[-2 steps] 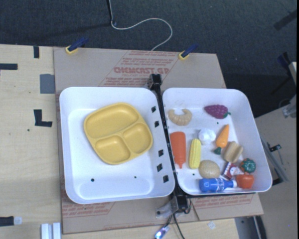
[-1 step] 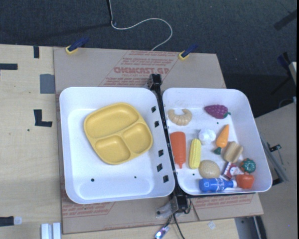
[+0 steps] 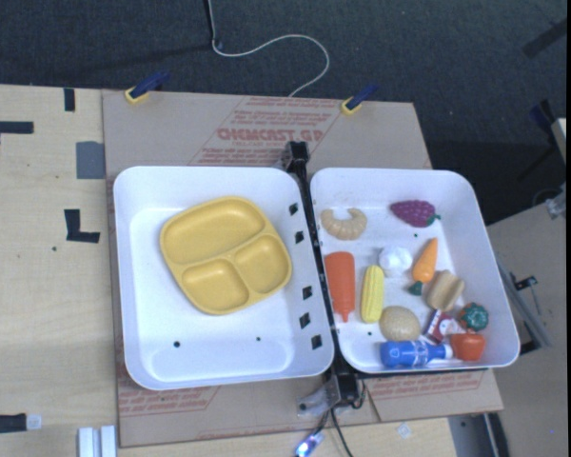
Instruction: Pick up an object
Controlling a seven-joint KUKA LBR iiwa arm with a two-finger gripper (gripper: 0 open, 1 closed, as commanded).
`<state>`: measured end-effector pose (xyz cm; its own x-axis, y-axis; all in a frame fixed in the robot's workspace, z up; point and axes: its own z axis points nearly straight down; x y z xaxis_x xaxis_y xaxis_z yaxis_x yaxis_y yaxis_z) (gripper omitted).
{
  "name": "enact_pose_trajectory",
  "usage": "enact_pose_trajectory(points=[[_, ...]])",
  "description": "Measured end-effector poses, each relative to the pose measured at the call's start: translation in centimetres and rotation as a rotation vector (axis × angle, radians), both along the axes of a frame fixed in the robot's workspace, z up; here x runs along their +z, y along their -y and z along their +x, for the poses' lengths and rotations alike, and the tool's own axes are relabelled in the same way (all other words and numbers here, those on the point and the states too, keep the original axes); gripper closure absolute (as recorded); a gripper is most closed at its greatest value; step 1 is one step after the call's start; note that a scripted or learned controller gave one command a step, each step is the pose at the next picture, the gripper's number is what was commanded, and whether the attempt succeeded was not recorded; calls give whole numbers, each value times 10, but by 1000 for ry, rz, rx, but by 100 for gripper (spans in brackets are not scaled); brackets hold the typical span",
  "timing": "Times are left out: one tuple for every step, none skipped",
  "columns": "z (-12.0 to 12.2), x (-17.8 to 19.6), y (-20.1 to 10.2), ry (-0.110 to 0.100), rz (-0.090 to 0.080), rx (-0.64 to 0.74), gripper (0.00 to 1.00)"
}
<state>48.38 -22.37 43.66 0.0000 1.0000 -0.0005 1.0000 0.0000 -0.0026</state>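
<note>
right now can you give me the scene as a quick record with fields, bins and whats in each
left bin: yellow divided plate
right bin: toy foods, crowded
near divider: orange carrot, yellow corn, croissant
far corner: purple grapes
front edge: blue bottle, potato
under bins: cardboard sheet
task state: nothing picked yet

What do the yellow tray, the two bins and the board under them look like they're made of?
Yellow tray: likely molded plastic, smooth with a soft sheen and rounded compartment walls.
Bins: probably thin formed plastic, glossy white with rounded rims.
Board: looks like cardboard, matte brown with red print.
</note>
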Motion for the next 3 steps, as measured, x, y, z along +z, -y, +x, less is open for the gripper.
enact_pose_trajectory(points=[[0, 46, 0, 7, -2, 2, 100], [0, 10, 0, -1, 0, 0, 100], [0, 43, 0, 6, -1, 1, 100]])
